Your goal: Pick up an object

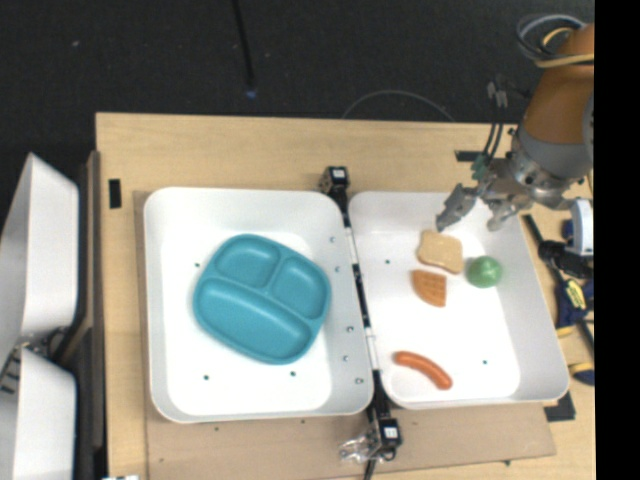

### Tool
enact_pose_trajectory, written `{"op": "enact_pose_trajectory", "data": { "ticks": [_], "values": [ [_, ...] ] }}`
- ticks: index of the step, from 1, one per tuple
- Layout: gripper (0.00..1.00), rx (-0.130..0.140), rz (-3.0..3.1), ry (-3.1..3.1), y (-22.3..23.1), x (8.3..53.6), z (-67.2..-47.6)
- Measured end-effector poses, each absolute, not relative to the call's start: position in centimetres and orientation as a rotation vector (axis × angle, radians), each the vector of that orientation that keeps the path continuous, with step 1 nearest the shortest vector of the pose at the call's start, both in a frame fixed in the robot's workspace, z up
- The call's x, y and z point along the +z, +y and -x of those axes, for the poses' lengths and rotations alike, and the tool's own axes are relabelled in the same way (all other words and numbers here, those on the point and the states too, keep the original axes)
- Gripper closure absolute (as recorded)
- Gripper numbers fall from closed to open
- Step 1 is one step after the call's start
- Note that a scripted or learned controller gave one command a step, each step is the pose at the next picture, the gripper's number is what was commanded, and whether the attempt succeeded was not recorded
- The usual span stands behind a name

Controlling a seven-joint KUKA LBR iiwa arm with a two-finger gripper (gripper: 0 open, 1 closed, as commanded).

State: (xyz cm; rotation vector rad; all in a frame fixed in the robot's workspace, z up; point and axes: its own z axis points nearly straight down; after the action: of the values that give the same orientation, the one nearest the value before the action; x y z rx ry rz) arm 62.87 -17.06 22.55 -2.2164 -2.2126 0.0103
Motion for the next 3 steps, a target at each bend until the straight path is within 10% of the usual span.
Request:
{"op": "enact_pose_trajectory", "data": {
  "ticks": [1,3],
  "values": [
    [0.0,-0.003,2.221,-2.223,-17.0,23.4,-63.1],
    [0.0,0.006,2.224,-2.22,-16.9,11.4,-62.6]
  ]
}}
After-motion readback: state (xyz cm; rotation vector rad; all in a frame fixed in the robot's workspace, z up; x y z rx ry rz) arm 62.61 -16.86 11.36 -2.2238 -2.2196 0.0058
